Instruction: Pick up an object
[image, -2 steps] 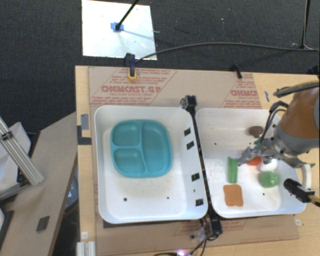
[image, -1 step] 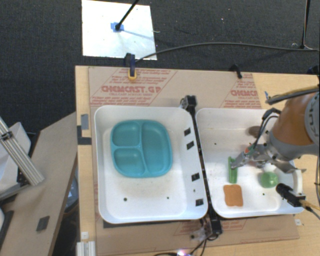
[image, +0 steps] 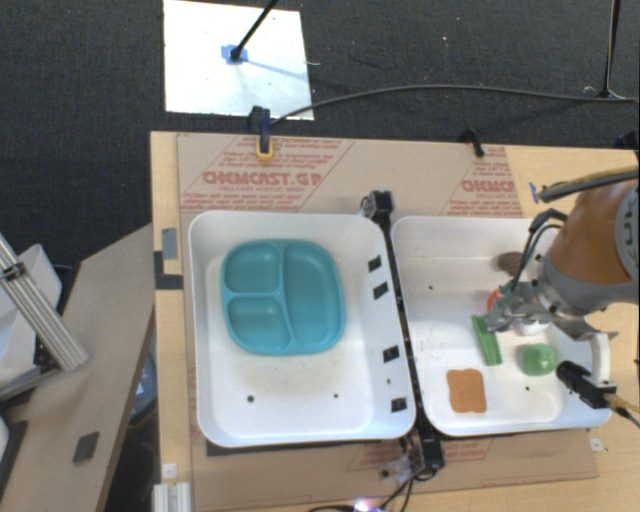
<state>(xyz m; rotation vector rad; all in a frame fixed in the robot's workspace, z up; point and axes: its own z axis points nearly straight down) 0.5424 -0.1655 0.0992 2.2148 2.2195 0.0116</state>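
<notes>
Two shallow white bins sit side by side on a brown board. The left bin (image: 215, 400) holds a teal divided plate (image: 283, 297), lying flat toward the bin's twelve o'clock side, with three compartments.

The right bin (image: 450, 250) holds the loose objects. A green stick-shaped piece (image: 487, 340) lies near the bin's centre, running roughly from eleven to five o'clock. At about four o'clock from it, well inside the bin, sits a small rounded green object (image: 537, 359). An orange-brown flat piece (image: 466, 390) with rounded corners lies at six o'clock from the green stick, near the bin's front wall.

The grey arm with its orange band (image: 600, 240) reaches in from three o'clock. Its gripper (image: 515, 310) hangs low over the right bin, just beside the upper end of the green stick and at about eleven o'clock from the rounded green object. From this angle it is not possible to tell how the claw stands, or whether anything is caught in it.
</notes>
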